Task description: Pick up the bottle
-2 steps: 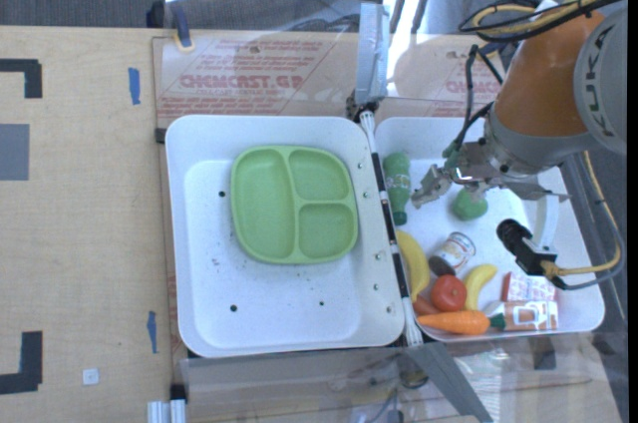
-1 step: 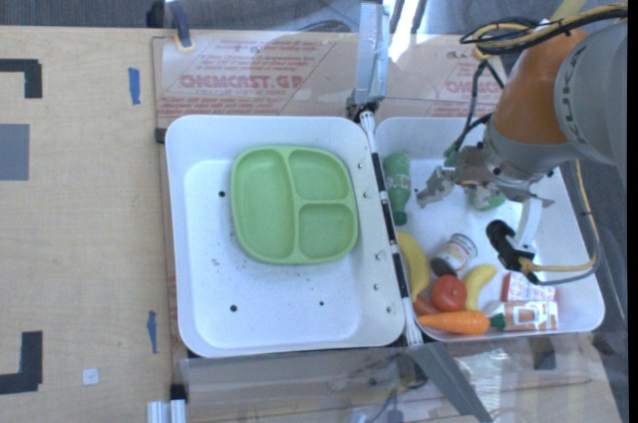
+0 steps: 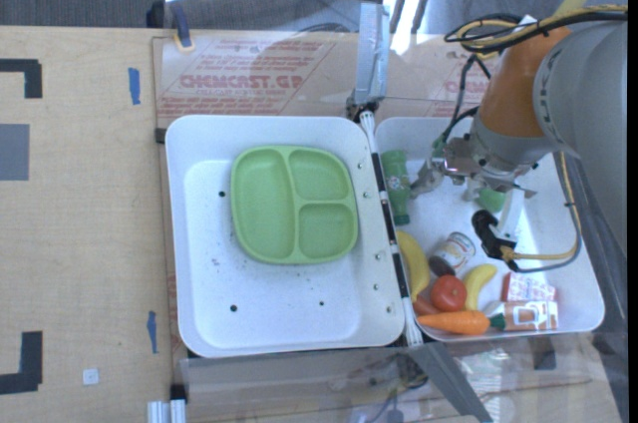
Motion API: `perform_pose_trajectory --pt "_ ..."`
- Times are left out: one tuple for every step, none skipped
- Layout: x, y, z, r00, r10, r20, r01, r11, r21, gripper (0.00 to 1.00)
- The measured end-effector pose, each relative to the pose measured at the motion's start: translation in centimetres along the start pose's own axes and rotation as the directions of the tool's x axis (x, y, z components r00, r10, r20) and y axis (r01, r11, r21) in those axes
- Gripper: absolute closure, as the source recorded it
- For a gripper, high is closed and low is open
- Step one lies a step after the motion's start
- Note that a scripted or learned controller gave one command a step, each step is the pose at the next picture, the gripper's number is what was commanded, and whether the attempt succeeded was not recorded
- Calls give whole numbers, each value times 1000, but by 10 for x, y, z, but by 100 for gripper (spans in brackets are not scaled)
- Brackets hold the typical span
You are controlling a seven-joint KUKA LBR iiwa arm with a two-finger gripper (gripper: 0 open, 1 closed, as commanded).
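A wooden bench (image 3: pixel 80 211) carries two white bins. The green bottle (image 3: pixel 397 187) is seen lying at the right bin's (image 3: pixel 583 296) left wall, not yet picked; the gripper (image 3: pixel 488 202) is hanging beside it, state unclear.

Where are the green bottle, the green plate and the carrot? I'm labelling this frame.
green bottle (image 3: pixel 397 184): camera view, middle of its body, by the right bin's left wall.
green plate (image 3: pixel 295 204): camera view, divider ridge at its centre.
carrot (image 3: pixel 456 321): camera view, middle of its orange body.
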State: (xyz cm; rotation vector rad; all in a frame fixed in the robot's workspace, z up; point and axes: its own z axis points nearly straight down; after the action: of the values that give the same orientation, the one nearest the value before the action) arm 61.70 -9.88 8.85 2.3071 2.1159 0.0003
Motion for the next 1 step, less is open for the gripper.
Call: perform_pose_trajectory --pt "35 45 -97 990 -142 -7 142 990 4 0"
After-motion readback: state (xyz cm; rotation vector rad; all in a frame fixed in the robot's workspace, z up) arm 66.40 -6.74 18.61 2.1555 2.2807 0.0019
